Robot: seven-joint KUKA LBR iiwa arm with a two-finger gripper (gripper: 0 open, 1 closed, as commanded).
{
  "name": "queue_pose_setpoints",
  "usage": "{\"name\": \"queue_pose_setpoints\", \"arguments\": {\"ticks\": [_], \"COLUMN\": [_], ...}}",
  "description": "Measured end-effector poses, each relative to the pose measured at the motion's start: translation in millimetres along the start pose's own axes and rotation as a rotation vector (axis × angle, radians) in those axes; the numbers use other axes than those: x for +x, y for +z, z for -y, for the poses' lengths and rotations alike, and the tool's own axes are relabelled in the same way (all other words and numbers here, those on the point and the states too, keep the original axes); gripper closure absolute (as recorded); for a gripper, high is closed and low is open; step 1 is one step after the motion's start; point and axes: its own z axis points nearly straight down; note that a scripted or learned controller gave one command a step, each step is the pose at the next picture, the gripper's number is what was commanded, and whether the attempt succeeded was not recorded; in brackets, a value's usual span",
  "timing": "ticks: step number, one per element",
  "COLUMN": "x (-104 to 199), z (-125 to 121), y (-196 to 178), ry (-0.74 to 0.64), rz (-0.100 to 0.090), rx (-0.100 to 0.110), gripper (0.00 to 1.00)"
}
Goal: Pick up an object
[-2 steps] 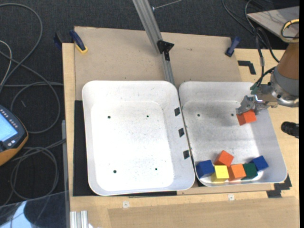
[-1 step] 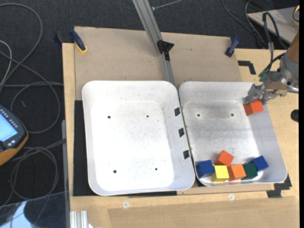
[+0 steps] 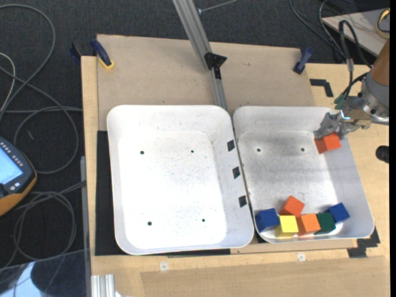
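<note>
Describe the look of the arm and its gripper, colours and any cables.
The arm enters from the right, with a tan-orange band above a grey, ringed wrist. The gripper is small, grey metal. Thin dark cables loop beside the wrist.

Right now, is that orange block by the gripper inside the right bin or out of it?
Inside. The orange block sits over the right bin's white floor near its far right corner, just below the gripper.

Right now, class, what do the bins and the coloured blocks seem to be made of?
Bins: probably thin moulded plastic, matt white, with rounded corners and scuffed grey floors. Coloured blocks: possibly painted wood or plastic, with solid even colours and crisp cube edges; the view cannot settle which.
</note>
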Motion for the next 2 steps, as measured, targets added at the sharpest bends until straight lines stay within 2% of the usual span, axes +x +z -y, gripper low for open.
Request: {"name": "queue_pose_setpoints", "arguments": {"ticks": [2], "x": [104.7], "z": [-21.5], "y": [-20.5], "ry": [-0.006], "rz": [-0.001], "rx": [-0.005], "gripper": [1.00]}}
